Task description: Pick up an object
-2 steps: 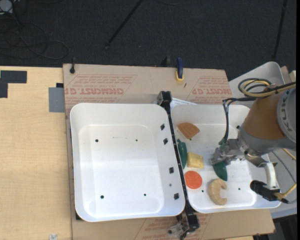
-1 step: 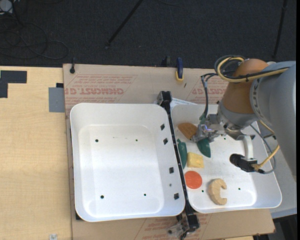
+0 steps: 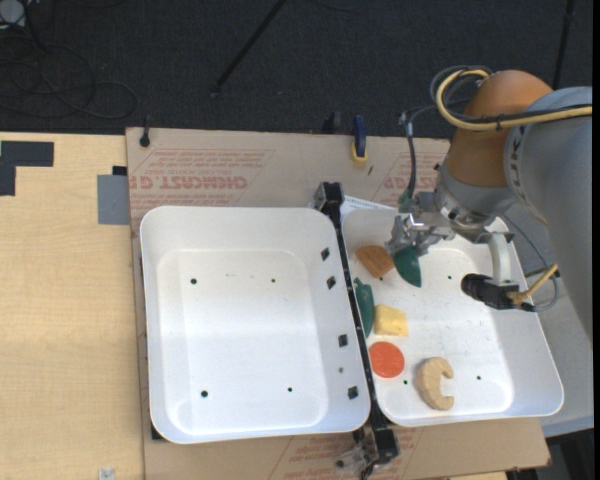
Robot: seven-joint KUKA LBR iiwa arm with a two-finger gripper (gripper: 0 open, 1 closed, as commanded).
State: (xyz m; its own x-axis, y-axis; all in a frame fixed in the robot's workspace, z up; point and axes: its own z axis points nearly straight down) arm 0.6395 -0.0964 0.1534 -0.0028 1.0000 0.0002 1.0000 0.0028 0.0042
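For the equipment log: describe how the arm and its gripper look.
The arm is grey with a bulbous orange band just above the wrist. Yellow and black cables loop over the top of the orange section. The gripper is small, made of silvery metal, and a thin dark cable rises from it.

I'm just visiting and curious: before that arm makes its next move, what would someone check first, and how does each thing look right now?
1. Gripper is over the right bin, where the objects lie: ok.
2. A target is under it: the dark green piece sits right at the fingertips: ok.
3. The green piece is actually clamped between the fingers: cannot tell.
4. Neighbours clear of the target: the brown piece lies very close beside it: not ok.
5. Other objects out of the way: yellow block, red disc and tan curved piece lie nearer the camera, apart from the gripper: ok.
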